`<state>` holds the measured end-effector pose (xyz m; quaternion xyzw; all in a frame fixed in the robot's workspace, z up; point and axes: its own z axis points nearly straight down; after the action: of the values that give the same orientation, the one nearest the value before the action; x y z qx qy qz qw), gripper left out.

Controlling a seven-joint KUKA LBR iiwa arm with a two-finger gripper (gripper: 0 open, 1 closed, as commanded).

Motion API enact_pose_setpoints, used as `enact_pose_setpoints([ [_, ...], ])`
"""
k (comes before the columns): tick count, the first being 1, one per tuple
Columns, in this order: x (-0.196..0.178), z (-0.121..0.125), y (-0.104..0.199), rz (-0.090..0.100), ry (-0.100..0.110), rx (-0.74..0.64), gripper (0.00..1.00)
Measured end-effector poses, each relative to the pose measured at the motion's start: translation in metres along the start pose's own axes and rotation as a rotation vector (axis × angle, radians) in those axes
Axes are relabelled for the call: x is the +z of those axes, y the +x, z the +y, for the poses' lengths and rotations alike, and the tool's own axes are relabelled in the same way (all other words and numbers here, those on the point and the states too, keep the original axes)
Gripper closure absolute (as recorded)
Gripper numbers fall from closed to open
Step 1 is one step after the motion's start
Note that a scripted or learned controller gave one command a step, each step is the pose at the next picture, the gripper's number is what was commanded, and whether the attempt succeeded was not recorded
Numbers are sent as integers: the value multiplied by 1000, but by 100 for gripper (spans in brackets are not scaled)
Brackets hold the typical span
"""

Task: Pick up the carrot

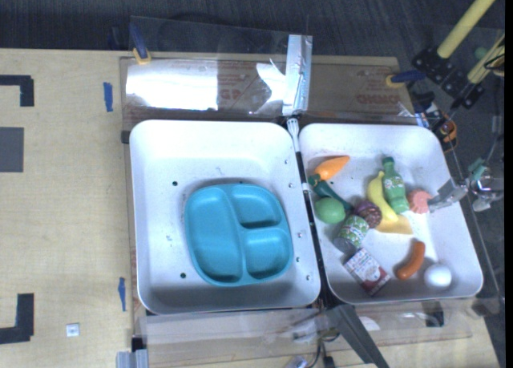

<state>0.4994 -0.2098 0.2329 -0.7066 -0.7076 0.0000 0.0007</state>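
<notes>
Orange carrot [331,167] lies in the right bin [457,254], well apart from the gripper [449,193] by the pink toy [418,201]; jaw state cannot be told.

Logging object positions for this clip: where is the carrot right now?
The carrot lies in the right bin, near its upper left corner beside the divider, just above the green ball and left of the banana.

Orange carrot [331,167], blue tray [238,232], white bins [152,198].
</notes>
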Motion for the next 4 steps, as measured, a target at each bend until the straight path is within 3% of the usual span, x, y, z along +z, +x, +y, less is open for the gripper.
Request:
enact_pose_setpoints([
  [1, 73, 31, 107, 2, 3, -172, 0],
  [2, 72, 31, 104, 0, 0, -169, 0],
  [3, 47, 101, 151, -3, -6, -425, 0],
  [4, 91, 133, 110, -4, -4, -653, 0],
])
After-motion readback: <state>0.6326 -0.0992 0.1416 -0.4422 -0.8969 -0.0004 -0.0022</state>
